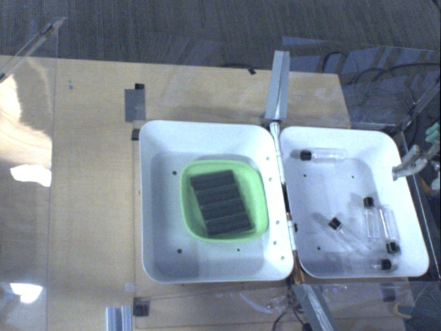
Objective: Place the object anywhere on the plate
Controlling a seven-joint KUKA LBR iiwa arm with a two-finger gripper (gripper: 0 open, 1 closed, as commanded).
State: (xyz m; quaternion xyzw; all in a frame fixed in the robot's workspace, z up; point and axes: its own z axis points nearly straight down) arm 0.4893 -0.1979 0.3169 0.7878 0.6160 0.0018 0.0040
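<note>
From above, I see the wooden bench with two shallow white bins side by side. In the left bin lies a green plate, square with round corners, and on the plate rests a dark grey ribbed block, a little turned, well inside the rim.

The right bin holds several small clear vials with black caps. One vial lies near the far wall. Two more lie close together near the right wall, and another one is near the front, hard to see against the white. A small black cap sits alone near the middle of this bin.

At the right edge, above the right bin's rim, a pale part of the tool comes into sight. I cannot tell how it stands.
</note>
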